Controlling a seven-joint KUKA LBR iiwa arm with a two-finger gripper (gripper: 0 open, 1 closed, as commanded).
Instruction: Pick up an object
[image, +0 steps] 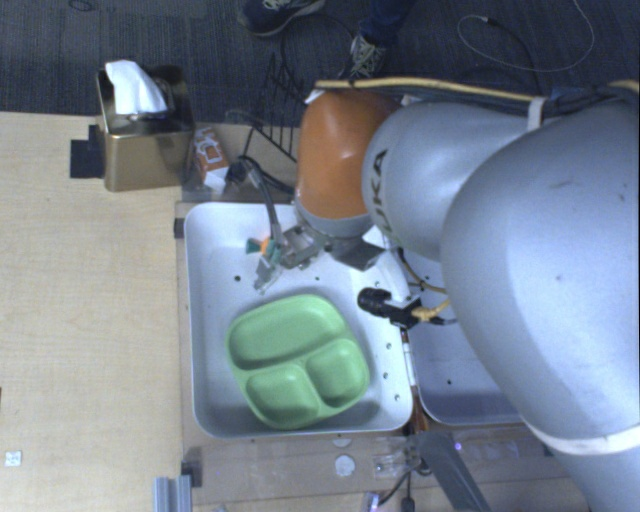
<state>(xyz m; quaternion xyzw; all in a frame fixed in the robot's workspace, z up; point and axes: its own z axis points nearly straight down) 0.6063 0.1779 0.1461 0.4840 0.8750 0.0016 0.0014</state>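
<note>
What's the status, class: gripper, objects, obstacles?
Gripper low in left bin. Small orange-teal item at its tip, grasp unclear. Green divided plate just below.

A pale green three-compartment plastic tray (298, 360) lies in the near part of the left shallow white bin (205, 330). At the far end of that bin sits a small object (262, 244), seemingly orange and teal, though it is too small to be sure. The large arm (500, 260) is grey with an orange band. The light tan wooden bench (85, 330) carries a metallic gold tissue box (145, 130) with white tissue at far left. The floor beyond is dark blue-grey carpet (200, 40).
</note>
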